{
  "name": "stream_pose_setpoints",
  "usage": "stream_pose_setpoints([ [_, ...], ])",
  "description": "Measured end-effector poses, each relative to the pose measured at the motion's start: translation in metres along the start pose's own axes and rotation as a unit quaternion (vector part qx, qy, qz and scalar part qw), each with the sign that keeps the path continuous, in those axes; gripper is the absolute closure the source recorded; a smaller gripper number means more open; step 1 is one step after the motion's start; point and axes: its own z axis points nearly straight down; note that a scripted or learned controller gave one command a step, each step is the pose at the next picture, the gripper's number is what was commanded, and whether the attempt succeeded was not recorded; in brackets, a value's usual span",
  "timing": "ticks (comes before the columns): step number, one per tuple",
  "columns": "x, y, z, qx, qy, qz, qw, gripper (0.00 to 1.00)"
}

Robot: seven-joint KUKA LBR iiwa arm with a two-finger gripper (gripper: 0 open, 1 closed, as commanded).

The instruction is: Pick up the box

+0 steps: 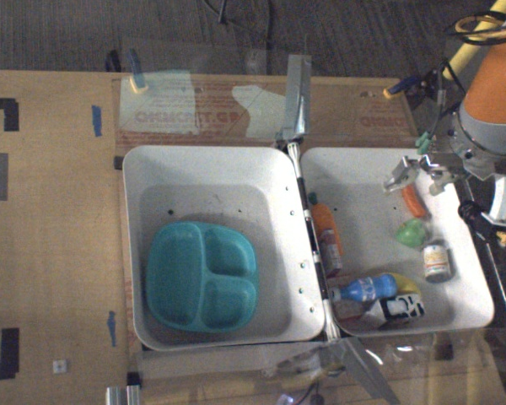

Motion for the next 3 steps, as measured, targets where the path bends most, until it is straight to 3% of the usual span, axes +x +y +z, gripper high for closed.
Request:
stream_pose_setpoints([
  [1,0.029,-0.08,0.128,-0.006,0.0,0.072,0.9974,0.0],
  [2,0.029,-0.111,0.127,-0.011,0.0,0.192,0.9813,0.0],
  [3,-0.023,-0.112,0.127,-0.002,0.012,0.024,0.9996,0.0],
])
